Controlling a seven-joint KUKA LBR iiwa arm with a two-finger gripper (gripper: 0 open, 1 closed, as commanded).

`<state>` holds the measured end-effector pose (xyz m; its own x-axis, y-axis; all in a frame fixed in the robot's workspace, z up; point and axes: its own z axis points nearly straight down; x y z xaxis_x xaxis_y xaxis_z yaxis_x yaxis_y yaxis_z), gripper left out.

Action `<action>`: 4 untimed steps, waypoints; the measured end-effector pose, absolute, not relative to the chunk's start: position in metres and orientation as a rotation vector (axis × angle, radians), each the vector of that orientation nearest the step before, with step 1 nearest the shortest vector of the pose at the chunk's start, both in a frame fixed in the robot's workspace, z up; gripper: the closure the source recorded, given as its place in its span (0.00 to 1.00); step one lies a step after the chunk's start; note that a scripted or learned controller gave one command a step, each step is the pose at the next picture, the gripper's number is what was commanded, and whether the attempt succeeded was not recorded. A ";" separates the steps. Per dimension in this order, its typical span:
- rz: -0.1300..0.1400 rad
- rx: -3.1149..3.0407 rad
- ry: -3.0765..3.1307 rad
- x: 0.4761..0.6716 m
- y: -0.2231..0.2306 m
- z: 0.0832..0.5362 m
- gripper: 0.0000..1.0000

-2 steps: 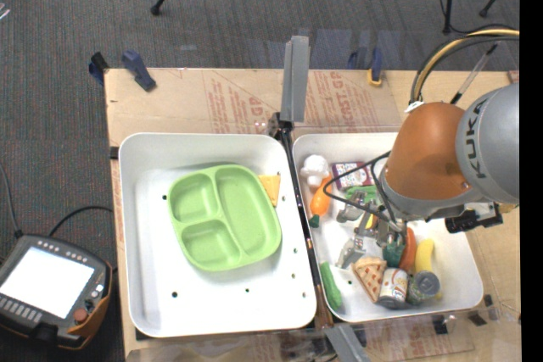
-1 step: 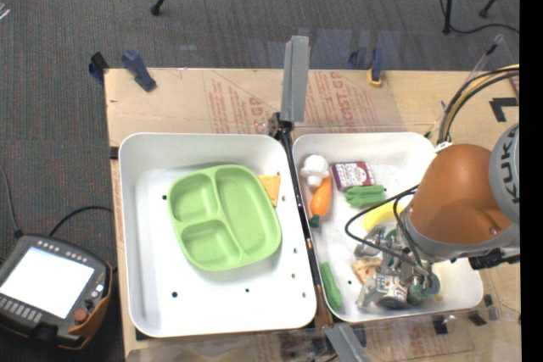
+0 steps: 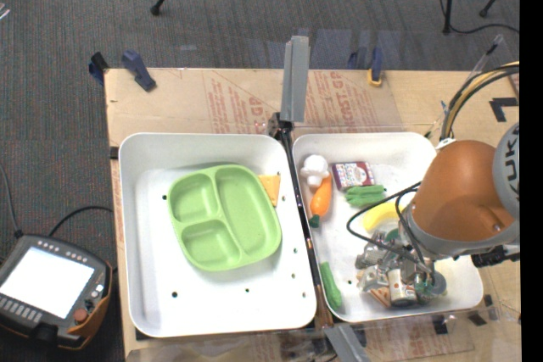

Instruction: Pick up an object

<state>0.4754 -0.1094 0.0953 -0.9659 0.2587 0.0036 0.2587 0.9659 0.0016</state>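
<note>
Even, diffuse overhead light fills the scene, bright enough to wash the white bins (image 3: 136,182) pale, with little surface detail left on their floors. Shadows are soft and short: a faint grey one sits under the green divided plate (image 3: 225,216), far to the left of the gripper (image 3: 399,271). A dull sheen lies on the orange band (image 3: 458,195) just above the gripper. The picture is slightly soft overall; the small things around the gripper blur into a clutter, and the wiring there is hard to resolve
</note>
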 end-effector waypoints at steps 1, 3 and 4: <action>-0.003 -0.409 -3.111 0.475 -0.109 0.095 0.00; -0.005 -0.296 -3.127 0.528 -0.107 0.087 0.00; -0.003 -0.424 -3.115 0.598 -0.105 0.088 0.00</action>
<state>0.5985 -0.1047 0.0878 -0.9636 0.2673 -0.0019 0.2673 0.9636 0.0020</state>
